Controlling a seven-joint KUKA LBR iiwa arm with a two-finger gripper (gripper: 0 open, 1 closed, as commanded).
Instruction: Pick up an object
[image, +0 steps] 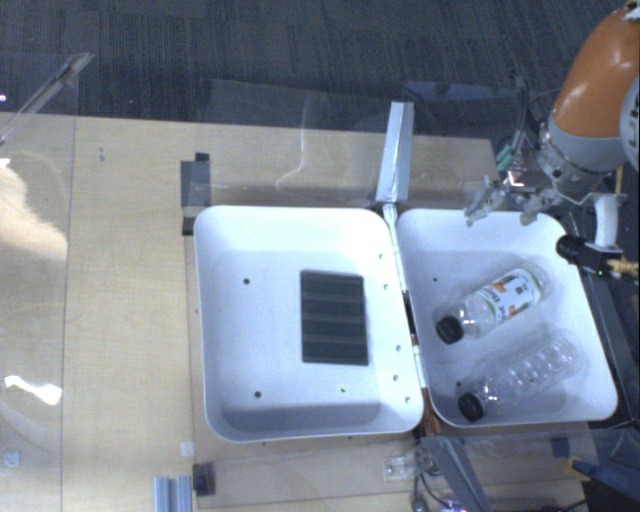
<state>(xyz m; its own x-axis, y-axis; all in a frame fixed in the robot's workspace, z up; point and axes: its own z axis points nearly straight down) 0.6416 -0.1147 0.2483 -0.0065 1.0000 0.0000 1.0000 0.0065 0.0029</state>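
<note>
From above we see the gripper (507, 203) over the right bin's (600, 400) far rim, its two fingers spread apart with nothing between them. Two clear bottles with black caps lie in that bin: a labelled bottle (495, 303) and, nearer us, a plain one (520, 378). A dark ribbed tray (334, 317) sits in the left bin (230, 300).

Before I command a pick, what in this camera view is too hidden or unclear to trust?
- Gripper: fingers small, blurred among cables at the right white bin's far rim; open or shut unclear.
- Labelled clear plastic bottle: label print too small.
- Unlabelled clear plastic bottle: outline faint against the white.
- Grey arm: cropped at the edge.
</note>
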